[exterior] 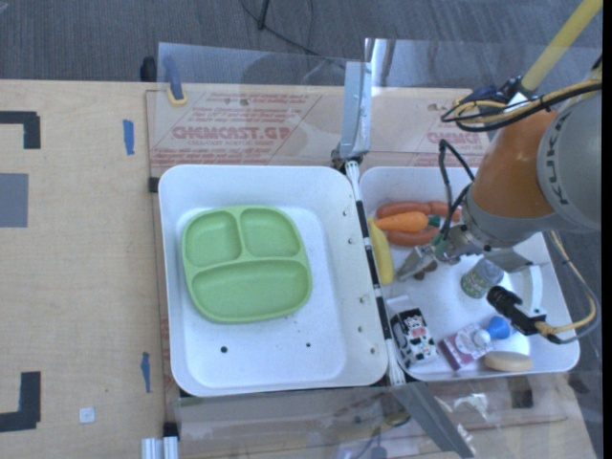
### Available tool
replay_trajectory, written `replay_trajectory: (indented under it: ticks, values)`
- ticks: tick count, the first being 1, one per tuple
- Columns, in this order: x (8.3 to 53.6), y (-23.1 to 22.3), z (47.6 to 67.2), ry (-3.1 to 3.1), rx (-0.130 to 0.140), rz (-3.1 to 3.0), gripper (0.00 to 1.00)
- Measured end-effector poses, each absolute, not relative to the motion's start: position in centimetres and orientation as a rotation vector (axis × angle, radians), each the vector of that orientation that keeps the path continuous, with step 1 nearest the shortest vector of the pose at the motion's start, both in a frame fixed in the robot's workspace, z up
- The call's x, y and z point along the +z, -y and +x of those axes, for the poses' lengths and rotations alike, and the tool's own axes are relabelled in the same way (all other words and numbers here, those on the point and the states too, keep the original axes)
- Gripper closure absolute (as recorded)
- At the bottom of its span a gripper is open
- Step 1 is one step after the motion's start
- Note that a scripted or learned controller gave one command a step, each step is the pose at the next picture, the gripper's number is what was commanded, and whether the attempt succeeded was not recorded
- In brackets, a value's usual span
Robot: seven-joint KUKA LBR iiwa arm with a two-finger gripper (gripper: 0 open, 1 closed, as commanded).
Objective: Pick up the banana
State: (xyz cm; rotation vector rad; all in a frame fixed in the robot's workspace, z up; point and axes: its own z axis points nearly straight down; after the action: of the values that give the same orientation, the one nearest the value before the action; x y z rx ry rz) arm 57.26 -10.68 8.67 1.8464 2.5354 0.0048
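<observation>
The banana (382,252) is a thin yellow strip lying along the left wall of the right bin (559,357). My gripper (418,265) hangs just to its right, low over the bin floor, below the carrot. Its dark fingers point left toward the banana. The arm's grey body and orange band cover the bin's upper right part.
An orange carrot (403,222) and a red sausage-like piece (411,207) lie at the top of the right bin. A black-and-white box (412,336), a small bottle (473,338), a tan oval (507,360) and a grey can (480,277) sit lower down. The left bin (191,352) holds a green divided plate (248,261).
</observation>
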Motion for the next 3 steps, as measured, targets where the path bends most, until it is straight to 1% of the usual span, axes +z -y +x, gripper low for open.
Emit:
replay_trajectory:
  ticks: [1,2,3]
  values:
    - [8.7,10.1,58.5,-2.731,0.005,1.536,0.0]
    - [18.7,5.1,66.6,-2.946,0.004,1.069,0.0]
    - [18.7,3.3,65.9,-2.958,0.002,1.048,0.0]
